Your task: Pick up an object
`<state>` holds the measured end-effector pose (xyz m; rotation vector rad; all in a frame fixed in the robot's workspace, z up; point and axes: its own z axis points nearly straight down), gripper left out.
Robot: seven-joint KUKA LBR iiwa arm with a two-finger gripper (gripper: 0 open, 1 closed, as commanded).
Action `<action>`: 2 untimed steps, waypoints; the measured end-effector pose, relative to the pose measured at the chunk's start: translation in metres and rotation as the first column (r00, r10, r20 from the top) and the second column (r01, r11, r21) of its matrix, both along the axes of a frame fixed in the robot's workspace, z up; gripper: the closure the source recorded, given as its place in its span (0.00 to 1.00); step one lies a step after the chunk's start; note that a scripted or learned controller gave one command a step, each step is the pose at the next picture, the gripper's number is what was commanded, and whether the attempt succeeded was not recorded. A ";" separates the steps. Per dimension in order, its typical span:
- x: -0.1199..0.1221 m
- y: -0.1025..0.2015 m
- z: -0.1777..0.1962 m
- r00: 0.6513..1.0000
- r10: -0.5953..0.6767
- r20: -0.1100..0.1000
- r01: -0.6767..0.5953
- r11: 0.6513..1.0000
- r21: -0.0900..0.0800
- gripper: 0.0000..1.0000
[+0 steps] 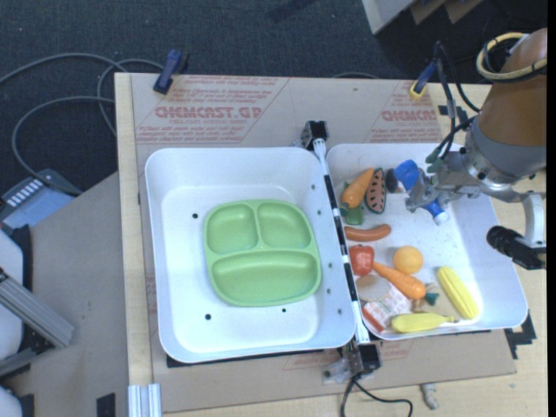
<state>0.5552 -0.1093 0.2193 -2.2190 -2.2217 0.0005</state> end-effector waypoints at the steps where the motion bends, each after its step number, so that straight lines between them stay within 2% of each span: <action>1: 0.089 0.028 -0.011 1.000 0.000 0.002 0.000 1.000 0.000 1.00; 2: 0.042 0.050 -0.025 1.000 -0.001 -0.001 0.001 1.000 0.000 1.00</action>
